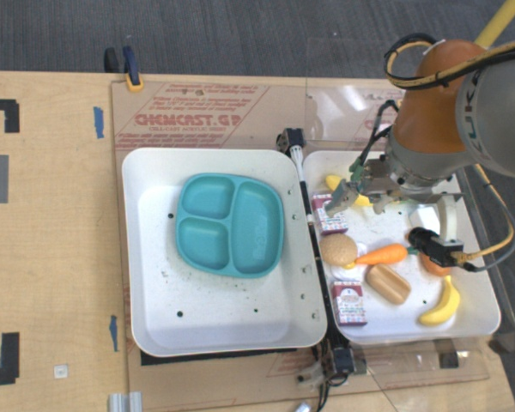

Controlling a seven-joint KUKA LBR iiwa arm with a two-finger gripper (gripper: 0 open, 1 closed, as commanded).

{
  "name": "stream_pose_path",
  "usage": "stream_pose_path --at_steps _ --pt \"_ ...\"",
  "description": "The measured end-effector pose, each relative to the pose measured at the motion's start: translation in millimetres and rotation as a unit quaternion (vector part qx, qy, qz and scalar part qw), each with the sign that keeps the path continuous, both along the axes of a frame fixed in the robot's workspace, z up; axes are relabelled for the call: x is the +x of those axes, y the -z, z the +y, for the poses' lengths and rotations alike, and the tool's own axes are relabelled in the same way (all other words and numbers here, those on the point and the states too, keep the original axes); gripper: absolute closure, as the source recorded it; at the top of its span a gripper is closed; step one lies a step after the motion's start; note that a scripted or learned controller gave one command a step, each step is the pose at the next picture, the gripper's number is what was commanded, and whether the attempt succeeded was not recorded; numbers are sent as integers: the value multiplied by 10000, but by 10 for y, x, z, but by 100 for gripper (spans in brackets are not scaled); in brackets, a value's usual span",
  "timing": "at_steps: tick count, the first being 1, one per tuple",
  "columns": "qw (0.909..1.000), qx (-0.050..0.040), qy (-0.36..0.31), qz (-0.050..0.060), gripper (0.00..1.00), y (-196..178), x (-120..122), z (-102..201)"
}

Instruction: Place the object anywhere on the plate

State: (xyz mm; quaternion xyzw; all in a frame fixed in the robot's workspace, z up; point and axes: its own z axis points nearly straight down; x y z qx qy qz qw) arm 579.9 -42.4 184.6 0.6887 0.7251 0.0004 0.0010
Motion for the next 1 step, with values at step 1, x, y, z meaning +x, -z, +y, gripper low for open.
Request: stream_pose_path --at_steps 1 --pt "10000 0 0 0 0 0 0 0"
